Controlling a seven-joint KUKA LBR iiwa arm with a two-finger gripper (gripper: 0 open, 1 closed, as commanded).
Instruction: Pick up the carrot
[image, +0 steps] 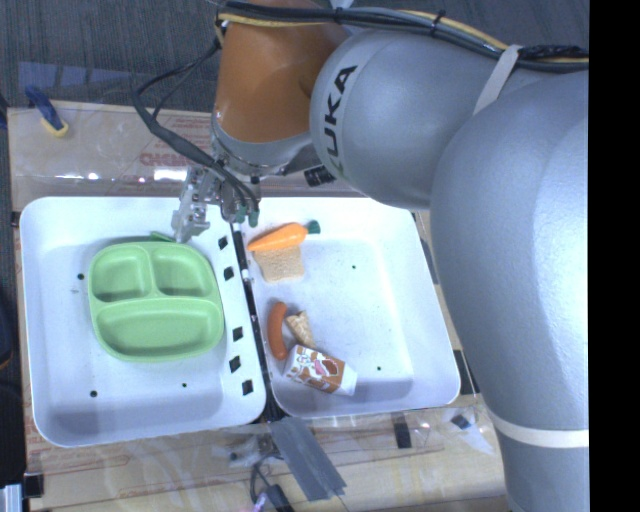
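Observation:
The carrot (279, 237), orange with a small green top, lies at the back left of the right bin (400, 300), resting on a tan bread slice (278, 264). My gripper (212, 212) hangs over the back edge of the left bin (50, 300), just beyond the green plate (156, 298) and to the left of the carrot. Its fingers point down with a gap between them and nothing held.
A sausage (276, 330), a small beige piece (299, 326) and a brown-and-white packet (319, 369) lie in the right bin's front left. The divided green plate takes up the middle of the left bin. The large grey arm covers the right side.

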